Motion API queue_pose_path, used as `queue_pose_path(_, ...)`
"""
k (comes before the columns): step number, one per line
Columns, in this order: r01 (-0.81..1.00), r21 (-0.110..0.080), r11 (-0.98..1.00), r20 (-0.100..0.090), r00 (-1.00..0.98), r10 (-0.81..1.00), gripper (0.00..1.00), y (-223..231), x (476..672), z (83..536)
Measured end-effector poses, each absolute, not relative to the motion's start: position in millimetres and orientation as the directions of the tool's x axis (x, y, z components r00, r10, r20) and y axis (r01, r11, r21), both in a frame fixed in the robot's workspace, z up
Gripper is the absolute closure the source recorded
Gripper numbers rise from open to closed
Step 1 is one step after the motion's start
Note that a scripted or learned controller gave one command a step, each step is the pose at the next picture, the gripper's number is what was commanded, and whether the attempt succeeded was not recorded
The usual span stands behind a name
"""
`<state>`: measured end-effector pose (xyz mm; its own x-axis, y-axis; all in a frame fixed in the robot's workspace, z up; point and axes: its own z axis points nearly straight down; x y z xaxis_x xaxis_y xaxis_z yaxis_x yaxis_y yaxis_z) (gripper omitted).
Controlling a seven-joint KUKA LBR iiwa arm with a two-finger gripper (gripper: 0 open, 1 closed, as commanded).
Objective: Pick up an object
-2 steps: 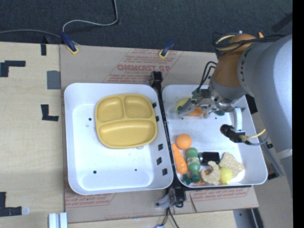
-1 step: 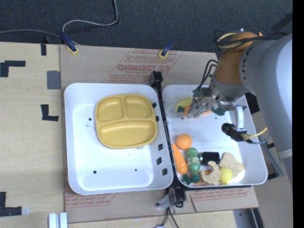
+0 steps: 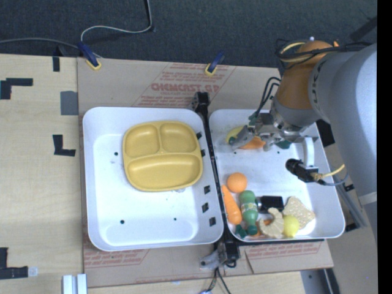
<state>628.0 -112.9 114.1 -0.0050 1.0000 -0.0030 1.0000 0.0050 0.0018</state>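
My gripper [image 3: 256, 133] is low over the back of the right bin [image 3: 331, 216], below the orange-banded wrist. Right beside its tip lie a yellow-green piece [image 3: 235, 137] and an orange piece [image 3: 252, 144]; whether either one is gripped is hidden by the gripper body. Further forward in the same bin sit an orange ball [image 3: 237, 182], a carrot [image 3: 231, 206], a green bottle-shaped toy [image 3: 248, 206], a small black block [image 3: 271, 201], a tan cracker [image 3: 298, 209] and a yellow lemon [image 3: 290, 226].
The left bin [image 3: 104, 213] bears a yellow divided plate [image 3: 163, 154]. A black divider [image 3: 208, 158] runs between the bins. The grey arm [image 3: 352, 121] covers the right bin's back right corner, with a black cable fitting [image 3: 300, 169] hanging over the bin.
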Motion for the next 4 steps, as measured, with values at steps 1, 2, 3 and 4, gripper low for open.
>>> queue_pose_path(1, 1.0, 0.001, 0.001, -0.002, -0.001, 1.0, 0.0, -94.8, 627.5, 85.8)
queue_pose_path(2, 1.0, 0.002, 0.002, -0.004, -0.002, 1.0, 1.0, -95.3, 627.8, 95.5)
queue_pose_path(3, 1.0, 0.002, 0.002, -0.004, -0.002, 1.0, 0.0, -95.2, 627.8, 95.5)
queue_pose_path(4, 1.0, 0.001, 0.003, -0.004, -0.003, 1.0, 1.0, -94.7, 627.5, 104.6)
